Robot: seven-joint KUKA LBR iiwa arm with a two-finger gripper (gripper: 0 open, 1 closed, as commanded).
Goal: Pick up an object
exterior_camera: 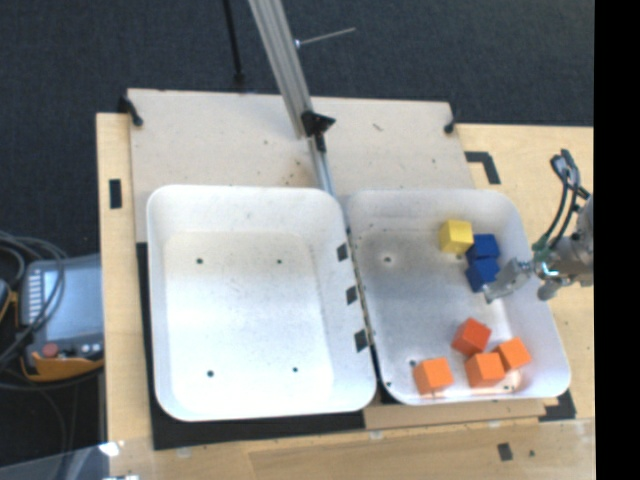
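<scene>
Landmark: the right bin (400, 298), 1 of 2 white bins set side by side on the bench (115, 168); every place below is told from it.
Left bin (250, 298): touching the right bin along the shared middle edge, with small dark specks on its floor.
Yellow cube (457, 235): in the right bin's far right part, near the back wall.
Blue cubes (482, 261): 2 of them just right of and nearer than the yellow cube, touching each other; the far 1 touches the yellow cube's corner.
Orange cubes (472, 337): 4 in the right bin's near right corner; 1 sits a little farther from the front wall, 2 lie just beside it toward the right wall, and 1 lies apart to the left, close to the front wall.
Gripper (500, 286): at the right bin's right side, reaching in over the right wall, its tip just beside the nearer blue cube.
Pincer state: cannot tell; the tip is small and blurred, and no cube shows between its parts.
Arm (570, 258): past the right bin's right wall, with cables looping above it.
Metal pole (285, 58): rising at a slant from behind the seam between the 2 bins.
Pendant (55, 308): off the bench, well left of the left bin.
</scene>
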